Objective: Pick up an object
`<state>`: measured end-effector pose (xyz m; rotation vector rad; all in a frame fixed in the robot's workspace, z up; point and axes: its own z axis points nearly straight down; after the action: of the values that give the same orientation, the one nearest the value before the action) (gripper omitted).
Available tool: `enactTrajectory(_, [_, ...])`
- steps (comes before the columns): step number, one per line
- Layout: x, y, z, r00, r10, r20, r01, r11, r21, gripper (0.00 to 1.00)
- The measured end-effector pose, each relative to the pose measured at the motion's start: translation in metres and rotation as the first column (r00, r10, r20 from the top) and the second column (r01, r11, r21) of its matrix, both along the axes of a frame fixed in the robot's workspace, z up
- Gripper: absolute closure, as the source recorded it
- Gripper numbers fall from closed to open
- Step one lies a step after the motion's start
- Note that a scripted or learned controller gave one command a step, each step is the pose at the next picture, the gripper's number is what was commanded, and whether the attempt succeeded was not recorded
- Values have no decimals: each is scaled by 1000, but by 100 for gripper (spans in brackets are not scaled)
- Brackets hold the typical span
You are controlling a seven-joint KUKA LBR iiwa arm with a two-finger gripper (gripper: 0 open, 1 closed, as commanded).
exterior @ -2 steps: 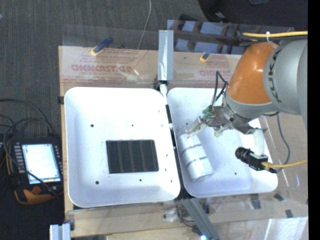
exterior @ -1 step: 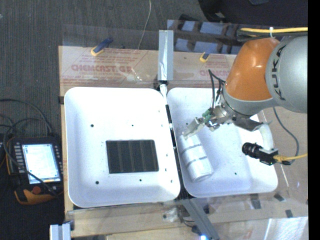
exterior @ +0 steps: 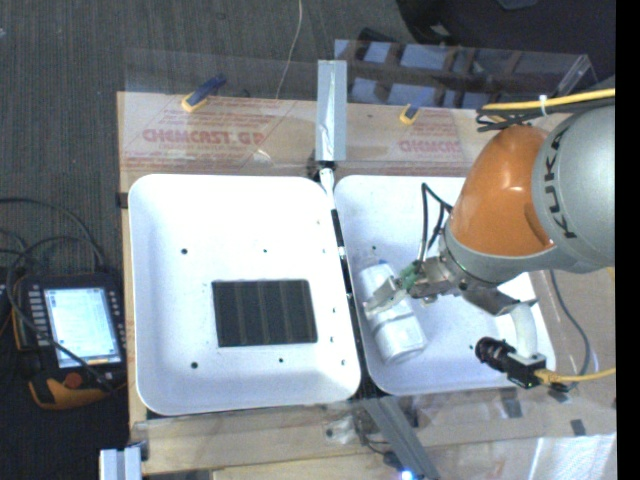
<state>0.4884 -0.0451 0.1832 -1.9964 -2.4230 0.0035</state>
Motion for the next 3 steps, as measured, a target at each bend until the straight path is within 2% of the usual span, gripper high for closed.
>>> enactTrajectory(1, [44,-53,-17,980,-198,1,198,980,-1,0])
enactTrajectory(2, [38,-59,-49,987,-152,52,152,988,5,0])
enactTrajectory(3, [35,-59,-52,996,-47,71,48,999,-3,0])
